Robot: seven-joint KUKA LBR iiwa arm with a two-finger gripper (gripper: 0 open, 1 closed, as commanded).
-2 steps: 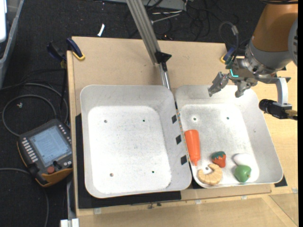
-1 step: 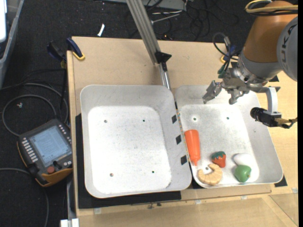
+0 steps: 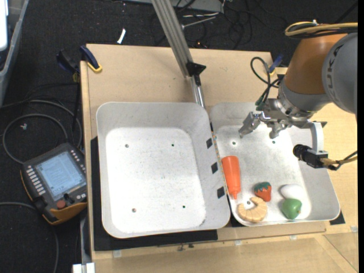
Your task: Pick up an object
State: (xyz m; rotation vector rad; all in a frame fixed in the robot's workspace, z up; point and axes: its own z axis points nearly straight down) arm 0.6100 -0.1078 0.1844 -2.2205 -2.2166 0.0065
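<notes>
The gripper (image 3: 262, 127) is seen over the back of the right bin (image 3: 327, 187), fingers spread wide, nothing between them. A carrot (image 3: 231, 175) is laid along the bin's left wall. At the front edge are grouped a cookie (image 3: 252, 210), a strawberry (image 3: 263, 190), a green fruit (image 3: 291, 208) and a white egg (image 3: 290, 191), well apart from the gripper. The left bin (image 3: 108, 118) is beside it.

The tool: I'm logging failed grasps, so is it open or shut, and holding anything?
Open and holding nothing. The tool hangs over the right bin with its fingers spread apart and only bin floor between them.
</notes>
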